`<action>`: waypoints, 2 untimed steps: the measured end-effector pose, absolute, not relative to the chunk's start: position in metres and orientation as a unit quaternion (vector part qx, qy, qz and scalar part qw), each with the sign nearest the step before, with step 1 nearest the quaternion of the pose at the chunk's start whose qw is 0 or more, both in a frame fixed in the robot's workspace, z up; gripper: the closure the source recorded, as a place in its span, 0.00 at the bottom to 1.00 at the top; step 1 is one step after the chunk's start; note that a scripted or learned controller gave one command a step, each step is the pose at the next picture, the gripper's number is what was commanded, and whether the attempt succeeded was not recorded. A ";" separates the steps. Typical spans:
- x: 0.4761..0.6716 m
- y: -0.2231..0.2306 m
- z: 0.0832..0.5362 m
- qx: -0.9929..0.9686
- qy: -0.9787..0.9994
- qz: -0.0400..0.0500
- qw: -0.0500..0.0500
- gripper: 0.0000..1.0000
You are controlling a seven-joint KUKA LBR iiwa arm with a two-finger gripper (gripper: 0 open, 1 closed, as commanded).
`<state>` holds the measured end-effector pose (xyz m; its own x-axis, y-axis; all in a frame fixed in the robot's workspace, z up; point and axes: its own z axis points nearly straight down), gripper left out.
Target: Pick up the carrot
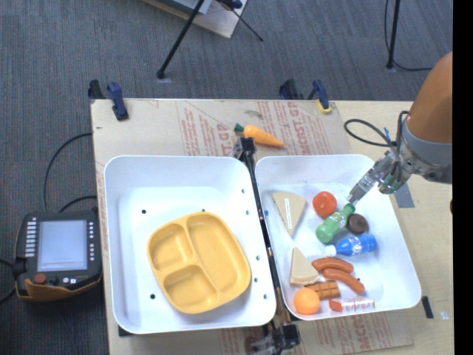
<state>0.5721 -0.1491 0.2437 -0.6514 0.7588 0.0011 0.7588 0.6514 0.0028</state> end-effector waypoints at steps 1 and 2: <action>0.623 -0.200 0.402 0.508 0.861 0.002 0.007 1.00; 0.639 -0.153 0.250 0.470 0.883 -0.001 -0.008 1.00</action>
<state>0.6394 -0.1533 0.2499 -0.5586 0.8293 0.0140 0.8293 0.5587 -0.0087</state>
